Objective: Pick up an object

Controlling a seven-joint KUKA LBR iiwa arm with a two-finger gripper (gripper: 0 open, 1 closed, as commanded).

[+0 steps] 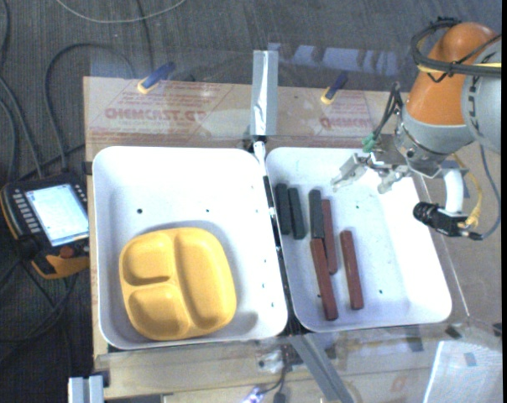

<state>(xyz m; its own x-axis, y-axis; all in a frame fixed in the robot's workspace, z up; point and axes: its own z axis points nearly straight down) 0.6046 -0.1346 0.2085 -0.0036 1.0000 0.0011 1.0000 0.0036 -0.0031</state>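
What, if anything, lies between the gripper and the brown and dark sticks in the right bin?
Nothing visible does. The gripper hangs over the far part of the right bin, and bare white bin floor separates it from the dark sticks and the brown sticks nearer the camera.

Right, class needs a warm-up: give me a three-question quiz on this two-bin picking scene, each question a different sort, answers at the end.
1. True or false: the yellow divided tray lies in the right bin.
2. Which bin does the pincer hover over?
A. left bin
B. right bin
C. neither
3. Fill in: the brown sticks and the dark bars lie roughly ____ to one another.

Key
1. False; it lies in the left bin.
2. B, over its upper part, with its fingers spread and nothing between them.
3. Parallel.
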